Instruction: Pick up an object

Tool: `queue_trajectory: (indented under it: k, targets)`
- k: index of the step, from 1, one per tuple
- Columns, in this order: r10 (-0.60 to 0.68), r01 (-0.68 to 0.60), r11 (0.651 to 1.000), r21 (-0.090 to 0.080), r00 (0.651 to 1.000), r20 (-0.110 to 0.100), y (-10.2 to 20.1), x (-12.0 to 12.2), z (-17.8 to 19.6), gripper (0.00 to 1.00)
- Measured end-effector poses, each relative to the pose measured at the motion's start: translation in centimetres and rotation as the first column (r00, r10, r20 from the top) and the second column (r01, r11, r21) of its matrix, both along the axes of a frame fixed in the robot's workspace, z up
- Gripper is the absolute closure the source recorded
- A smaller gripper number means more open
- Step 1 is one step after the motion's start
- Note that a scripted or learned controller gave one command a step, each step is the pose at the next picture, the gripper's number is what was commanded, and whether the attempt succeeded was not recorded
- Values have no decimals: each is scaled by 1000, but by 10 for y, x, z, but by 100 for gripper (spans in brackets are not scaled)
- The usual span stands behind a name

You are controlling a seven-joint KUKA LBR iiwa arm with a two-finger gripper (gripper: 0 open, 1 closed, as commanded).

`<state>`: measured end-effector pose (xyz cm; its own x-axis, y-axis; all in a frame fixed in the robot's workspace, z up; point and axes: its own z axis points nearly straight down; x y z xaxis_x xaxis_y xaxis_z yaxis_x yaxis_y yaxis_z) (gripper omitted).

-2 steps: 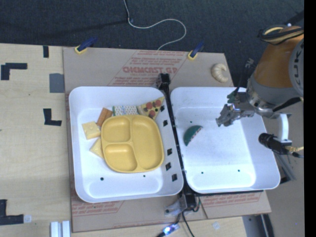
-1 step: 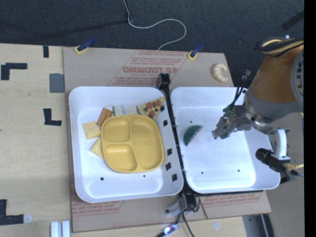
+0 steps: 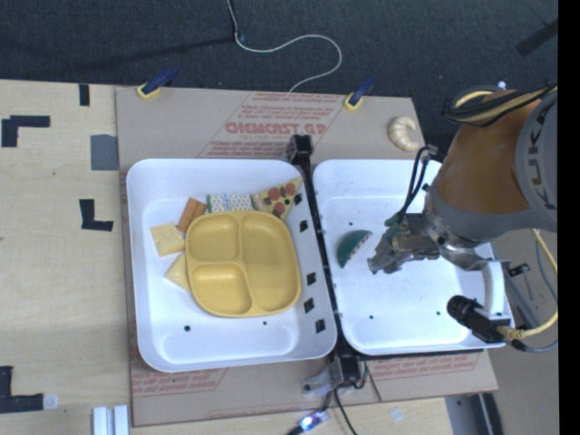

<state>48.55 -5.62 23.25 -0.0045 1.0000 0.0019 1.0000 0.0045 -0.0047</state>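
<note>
Camera view, pincer (image 3: 381, 263) grip state unclear, just beside green piece (image 3: 352, 245), right bin (image 3: 408, 333).

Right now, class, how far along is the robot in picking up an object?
Done: the arm has reached into the right bin, with the claw low beside the green piece. In hand: nothing visibly lies between its fingers. Left: grasping and lifting an object. The green piece sits on the bin floor, and the yellow divided plate lies in the left bin.

Glossy white plastic bins (image 3: 149, 243) on matt brown cardboard (image 3: 272, 125) — yellow plate (image 3: 243, 263) smooth plastic.
</note>
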Motion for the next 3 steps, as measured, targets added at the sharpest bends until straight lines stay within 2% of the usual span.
queue_trajectory:
  k: [1,2,3]
  targets:
    - [-4,4,1000,-2,1000,0,-11,-2,-19,100]
    - [-3,3,1000,-2,1000,4,-10,4,1,100]
    - [-3,3,1000,-1,1000,2,-8,5,0,100]
